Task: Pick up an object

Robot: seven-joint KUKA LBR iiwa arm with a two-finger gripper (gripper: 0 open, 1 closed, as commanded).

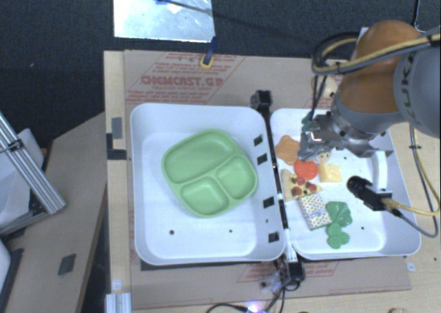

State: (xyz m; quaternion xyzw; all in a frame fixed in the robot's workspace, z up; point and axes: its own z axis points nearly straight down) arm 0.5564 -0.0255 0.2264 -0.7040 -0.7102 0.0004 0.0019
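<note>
End effector [312,143] above round red-orange toy [306,169].

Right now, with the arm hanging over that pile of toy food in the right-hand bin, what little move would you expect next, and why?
Probably a short, straight descent. The gripper sits over the right bin, just above the red piece and beside the orange piece, and nothing can be seen lifted in it. Lowering onto the red piece looks like the likeliest way to get a grasp.
</note>
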